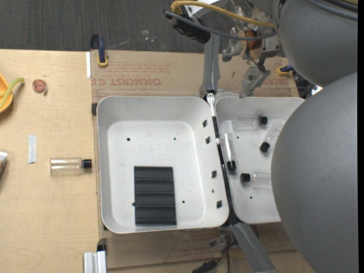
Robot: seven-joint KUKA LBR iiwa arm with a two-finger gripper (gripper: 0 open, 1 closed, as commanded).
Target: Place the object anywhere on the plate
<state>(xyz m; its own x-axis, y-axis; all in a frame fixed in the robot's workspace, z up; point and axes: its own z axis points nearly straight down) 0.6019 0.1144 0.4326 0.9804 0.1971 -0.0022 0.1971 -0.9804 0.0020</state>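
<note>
Left bin (105,152): holds the black ridged plate (153,196), flat on the floor near the front wall, nothing on top of it.

Right bin (239,209): touches the left bin along the middle wall, partly hidden under the big grey arm (318,169). Contains small clear vials with black caps, all lying down and apart from each other:
- rear vial (255,121), near the back wall;
- middle vial (265,147), just beside the edge of the arm;
- wall vial (228,152), lying along the dividing wall, cap to the front;
- front vial (245,177), nearest to the camera.

None of them on the plate; all well apart from it, in the other bin.

Gripper (252,78): above the cardboard sheet (148,78), behind the back wall of the right bin, with cables around the wrist. Not possible to tell if spread or pressed together; nothing visibly held.

On the wooden bench (57,220), left of the bins: spare bottle (69,164) on its side, white strip (32,149), pink disc (38,85), yellow item (5,94) at the edge. Blue clamp (96,45) at the cardboard corner.
</note>
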